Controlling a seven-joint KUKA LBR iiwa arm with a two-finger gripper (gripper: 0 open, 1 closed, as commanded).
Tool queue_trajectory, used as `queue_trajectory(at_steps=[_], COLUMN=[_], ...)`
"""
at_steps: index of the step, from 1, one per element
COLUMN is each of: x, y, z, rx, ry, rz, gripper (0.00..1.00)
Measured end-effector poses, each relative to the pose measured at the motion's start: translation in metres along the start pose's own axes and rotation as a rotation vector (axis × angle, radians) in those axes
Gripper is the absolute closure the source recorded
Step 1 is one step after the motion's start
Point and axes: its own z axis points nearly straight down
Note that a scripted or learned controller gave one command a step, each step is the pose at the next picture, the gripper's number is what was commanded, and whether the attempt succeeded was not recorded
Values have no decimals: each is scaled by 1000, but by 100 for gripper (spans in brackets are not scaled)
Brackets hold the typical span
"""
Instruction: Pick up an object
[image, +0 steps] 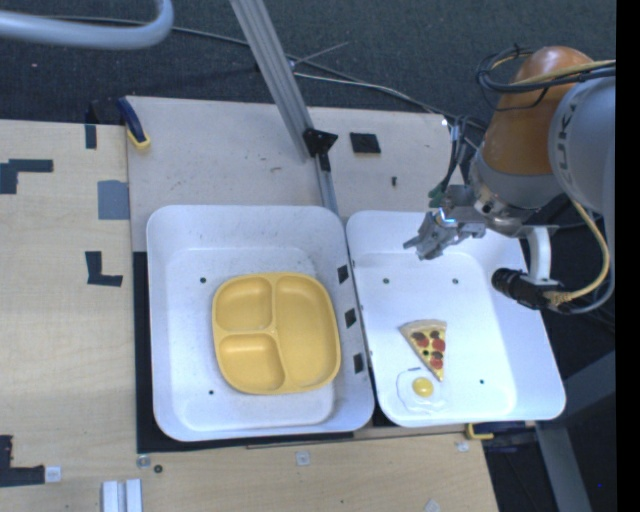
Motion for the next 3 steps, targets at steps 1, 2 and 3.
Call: queue_trajectory(at_steps=[1, 2, 3], x=[43, 89, 150], y=[-17, -43, -58], z=[-6, -8, -6], rx=[4, 4, 4], ry=[1, 0, 0], rz=[-3, -2, -5], gripper=[100, 100, 100])
